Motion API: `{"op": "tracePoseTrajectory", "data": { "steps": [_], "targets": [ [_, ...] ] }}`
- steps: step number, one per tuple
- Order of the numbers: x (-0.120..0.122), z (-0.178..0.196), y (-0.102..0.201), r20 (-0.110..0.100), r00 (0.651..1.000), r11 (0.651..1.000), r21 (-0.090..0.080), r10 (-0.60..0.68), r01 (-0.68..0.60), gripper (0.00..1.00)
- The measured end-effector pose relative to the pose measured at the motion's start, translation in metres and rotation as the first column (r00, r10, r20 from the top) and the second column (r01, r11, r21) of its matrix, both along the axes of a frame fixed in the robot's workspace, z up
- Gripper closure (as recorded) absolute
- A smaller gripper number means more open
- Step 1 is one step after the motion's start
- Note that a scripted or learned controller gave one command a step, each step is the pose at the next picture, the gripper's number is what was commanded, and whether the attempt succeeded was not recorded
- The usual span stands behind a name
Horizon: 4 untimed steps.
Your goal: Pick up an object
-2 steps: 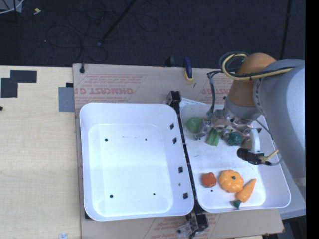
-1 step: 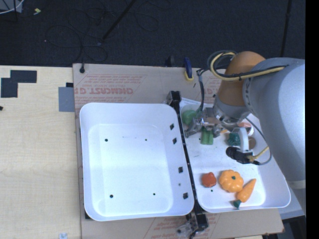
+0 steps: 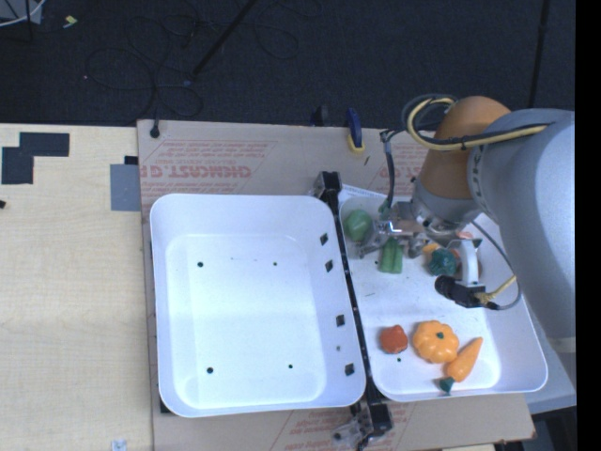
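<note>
Nothing is lifted yet: the gripper sits low in the right bin, at about eleven o'clock, on a dark green piece (whether clenched or released I cannot tell), so the pick remains.

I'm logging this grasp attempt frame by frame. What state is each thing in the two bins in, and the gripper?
Gripper: low in the right bin, over the green block; whether it is open or shut cannot be told.
Green block: under the gripper, grasp not confirmed.
Green ball: lying free near the bin divider.
Teal object: partly hidden by the arm.
Red object: lying free.
Orange pumpkin: lying free, touching the carrot.
Carrot: lying slanted.
</note>
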<state>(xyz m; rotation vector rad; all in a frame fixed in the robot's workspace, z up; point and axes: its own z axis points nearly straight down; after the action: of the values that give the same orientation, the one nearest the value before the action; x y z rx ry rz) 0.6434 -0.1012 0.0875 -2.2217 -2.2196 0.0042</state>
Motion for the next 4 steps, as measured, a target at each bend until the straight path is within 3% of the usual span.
{"op": "tracePoseTrajectory", "data": {
  "steps": [1,2,3,4],
  "targets": [
    [-0.001,0.009,0.000,-0.005,1.000,1.000,0.000,0.004,-0.004,1.00],
    [-0.001,0.009,0.001,-0.005,1.000,1.000,0.000,0.005,-0.005,0.00],
    [-0.067,-0.001,-0.034,-0.007,1.000,1.000,0.001,-0.004,0.004,0.00],
    [-0.011,0.000,0.007,0.004,1.000,1.000,0.003,0.006,-0.006,0.00]
  ]
}}
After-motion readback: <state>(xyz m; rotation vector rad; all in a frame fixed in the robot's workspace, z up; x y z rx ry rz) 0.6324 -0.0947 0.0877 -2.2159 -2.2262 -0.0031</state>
